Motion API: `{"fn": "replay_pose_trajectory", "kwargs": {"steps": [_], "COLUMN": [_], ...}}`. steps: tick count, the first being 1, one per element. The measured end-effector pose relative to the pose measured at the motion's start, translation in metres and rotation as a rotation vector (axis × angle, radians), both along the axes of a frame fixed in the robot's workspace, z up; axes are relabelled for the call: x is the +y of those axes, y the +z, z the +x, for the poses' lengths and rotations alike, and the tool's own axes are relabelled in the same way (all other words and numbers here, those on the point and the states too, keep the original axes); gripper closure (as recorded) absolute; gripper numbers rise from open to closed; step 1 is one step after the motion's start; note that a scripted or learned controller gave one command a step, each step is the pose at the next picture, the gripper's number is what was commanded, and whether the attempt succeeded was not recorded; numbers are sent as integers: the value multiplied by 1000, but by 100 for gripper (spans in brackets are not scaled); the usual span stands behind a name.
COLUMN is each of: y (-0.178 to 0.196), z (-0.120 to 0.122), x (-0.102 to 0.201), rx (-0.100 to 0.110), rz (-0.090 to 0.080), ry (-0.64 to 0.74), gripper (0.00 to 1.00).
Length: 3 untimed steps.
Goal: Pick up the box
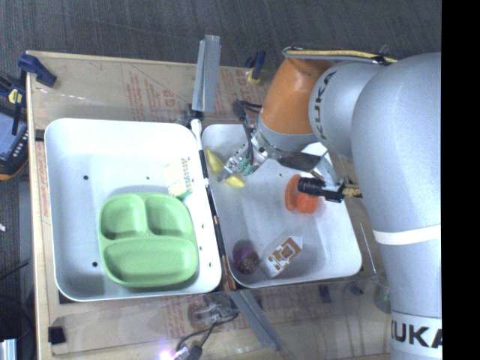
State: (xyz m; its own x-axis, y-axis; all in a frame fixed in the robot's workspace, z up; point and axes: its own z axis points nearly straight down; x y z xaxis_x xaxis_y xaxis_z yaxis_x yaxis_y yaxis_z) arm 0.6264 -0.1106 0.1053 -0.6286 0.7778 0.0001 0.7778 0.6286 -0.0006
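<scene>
Our claw (241, 161) sits low in the right bin (341, 265), touching a yellow object (225, 172); we cannot tell how it is set. We see the box (283, 254) lying flat well below the claw, near the front wall, beside a purple object (245, 259).

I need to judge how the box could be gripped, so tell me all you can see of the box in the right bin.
The box is a small, flat, white carton with brown-orange print on its top face, cardboard by the look of it. It lies flat on the floor of the right bin, near the front wall, turned at a slant. A dark purple round thing lies just beside it on its left; whether they touch is unclear. The gripper is far from it.
</scene>
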Motion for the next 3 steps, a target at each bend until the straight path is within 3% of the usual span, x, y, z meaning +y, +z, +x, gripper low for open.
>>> {"fn": "replay_pose_trajectory", "kwargs": {"steps": [1,2,3], "y": [96,119,130], "z": [18,-28,-27], "x": [-38,49,49], "rx": [-2,0,-1], "rz": [-1,0,-1], "ry": [5,124,127], "gripper": [100,100,100]}}
